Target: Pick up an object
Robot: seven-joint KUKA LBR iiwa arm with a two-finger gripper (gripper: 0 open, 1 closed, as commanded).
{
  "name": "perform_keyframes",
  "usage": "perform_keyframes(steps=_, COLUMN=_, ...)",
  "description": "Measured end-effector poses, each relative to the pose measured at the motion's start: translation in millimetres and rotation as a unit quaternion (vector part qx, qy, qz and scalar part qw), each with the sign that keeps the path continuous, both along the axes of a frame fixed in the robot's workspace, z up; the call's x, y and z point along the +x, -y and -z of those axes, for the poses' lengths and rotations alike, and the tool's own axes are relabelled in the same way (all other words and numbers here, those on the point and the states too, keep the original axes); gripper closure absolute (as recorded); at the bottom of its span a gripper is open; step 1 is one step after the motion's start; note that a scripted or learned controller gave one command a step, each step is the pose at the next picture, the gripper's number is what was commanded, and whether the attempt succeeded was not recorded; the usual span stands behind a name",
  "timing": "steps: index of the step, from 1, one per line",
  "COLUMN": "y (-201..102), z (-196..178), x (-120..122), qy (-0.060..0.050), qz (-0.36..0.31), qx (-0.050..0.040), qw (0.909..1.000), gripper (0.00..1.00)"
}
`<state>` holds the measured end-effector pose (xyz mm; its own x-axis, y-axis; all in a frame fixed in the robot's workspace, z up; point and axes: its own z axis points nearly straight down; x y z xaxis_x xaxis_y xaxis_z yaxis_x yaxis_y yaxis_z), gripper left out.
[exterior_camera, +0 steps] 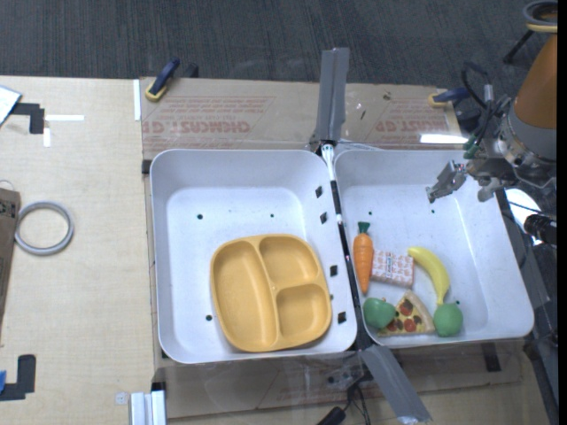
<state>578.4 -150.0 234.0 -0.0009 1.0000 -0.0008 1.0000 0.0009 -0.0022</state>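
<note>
The right bin [461, 228] holds toy food near its front: an orange carrot [362, 255], a pink wafer block [392, 267], a yellow banana [432, 272], a pizza slice [407, 315], a green pepper [379, 312] and a green round fruit [448, 319]. My gripper [462, 181] hangs over the right bin's back right part, well above and behind the food. Its fingers stand apart, with nothing between them.
A yellow divided plate [268, 289] lies in the left bin [177, 237]. A grey divider post [332, 96] rises between the bins at the back. A tape roll [39, 227] lies on the bench at far left. Blue clamps [163, 78] sit on the cardboard behind the bins.
</note>
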Motion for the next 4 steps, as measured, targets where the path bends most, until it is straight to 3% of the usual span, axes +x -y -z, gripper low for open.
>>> perform_keyframes(steps=1, y=26, z=116, x=-37, qy=0.0, qz=-0.002, qx=0.0006, qw=1.0, gripper=0.0)
perform_keyframes(steps=2, y=13, z=137, x=-63, qy=0.007, qz=-0.055, qx=-0.0013, qw=0.9985, gripper=0.0)
perform_keyframes(steps=3, y=13, z=129, x=-63, qy=0.006, qz=-0.054, qx=-0.0007, qw=0.9985, gripper=1.0)
perform_keyframes(steps=4, y=-34, z=2, x=-69, qy=0.001, qz=0.039, qx=-0.0004, qw=0.9993, gripper=1.0)
